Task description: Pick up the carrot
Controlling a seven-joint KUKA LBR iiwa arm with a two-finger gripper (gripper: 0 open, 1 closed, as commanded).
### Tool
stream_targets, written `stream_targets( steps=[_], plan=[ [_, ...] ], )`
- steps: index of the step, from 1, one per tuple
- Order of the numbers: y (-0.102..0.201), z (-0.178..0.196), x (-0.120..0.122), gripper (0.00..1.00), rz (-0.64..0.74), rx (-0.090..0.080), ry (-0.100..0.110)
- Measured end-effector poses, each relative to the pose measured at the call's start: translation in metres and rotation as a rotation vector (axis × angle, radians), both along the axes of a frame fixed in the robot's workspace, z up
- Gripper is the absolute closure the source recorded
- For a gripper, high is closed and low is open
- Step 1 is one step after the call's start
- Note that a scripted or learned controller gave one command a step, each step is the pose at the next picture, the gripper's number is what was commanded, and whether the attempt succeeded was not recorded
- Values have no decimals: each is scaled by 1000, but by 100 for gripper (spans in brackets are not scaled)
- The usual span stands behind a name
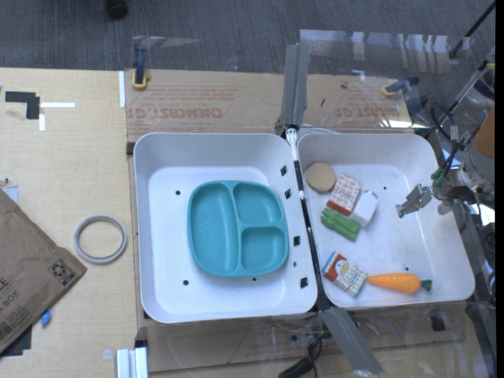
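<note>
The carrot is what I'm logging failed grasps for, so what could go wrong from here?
The carrot lies close to the right bin's near wall, so a finger may hit the rim. A small carton sits just beside its blunt end and could get nudged or caught. The gripper hangs well off from the carrot, so a misaimed descent might close on nothing.

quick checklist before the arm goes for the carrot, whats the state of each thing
1. Carrot in view and unobstructed from above, lying flat near the right bin's front edge: ok.
2. Gripper free of any object: ok, nothing seen between its parts.
3. Gripper lined up over the carrot: not ok, it sits further back in the bin.
4. Space around the carrot: ok, the small carton lies just to its left but apart.
5. Room beside the bin's front wall for a grasp: cannot tell.
</note>
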State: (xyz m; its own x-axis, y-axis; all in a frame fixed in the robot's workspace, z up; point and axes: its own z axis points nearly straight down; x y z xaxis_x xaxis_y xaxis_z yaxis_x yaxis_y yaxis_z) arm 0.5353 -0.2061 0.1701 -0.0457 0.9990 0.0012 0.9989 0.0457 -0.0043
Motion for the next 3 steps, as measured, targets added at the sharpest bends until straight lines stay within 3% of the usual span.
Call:
stream_targets(
  steps=[1,2,3],
  plan=[
    [5,-37,-51,0,-72,0,0],
    [40,-80,-58,0,-27,0,-2],
    [40,-80,-58,0,-27,0,-2]
  ],
)
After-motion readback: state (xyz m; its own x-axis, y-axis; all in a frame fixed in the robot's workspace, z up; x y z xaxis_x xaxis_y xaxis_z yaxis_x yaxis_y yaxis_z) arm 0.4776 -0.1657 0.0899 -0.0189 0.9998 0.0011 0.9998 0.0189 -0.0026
